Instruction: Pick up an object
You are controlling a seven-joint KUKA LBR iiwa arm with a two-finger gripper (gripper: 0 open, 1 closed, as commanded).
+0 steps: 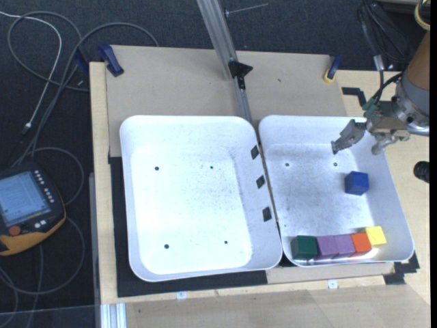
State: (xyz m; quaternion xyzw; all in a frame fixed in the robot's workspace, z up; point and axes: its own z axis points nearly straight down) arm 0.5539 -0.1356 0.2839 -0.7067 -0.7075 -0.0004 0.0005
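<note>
A blue cube point(356, 183) lies in the right bin point(300, 197), toward its right side. Along the front wall of that bin sits a row of blocks: green point(305, 246), purple point(333, 244), orange point(361, 240) and yellow point(376, 236). My gripper point(362, 139) hangs over the bin's back right corner, up and slightly right of the blue cube. Its two fingers are spread apart, one at the left point(343, 139) and one at the right point(379, 144), with nothing between them.
The left bin point(184, 197) stands beside the right one, joined by black clips point(260, 181). A metal pole point(217, 33) slants up from the back. Cables and a teach pendant point(27, 207) lie off the bench at left.
</note>
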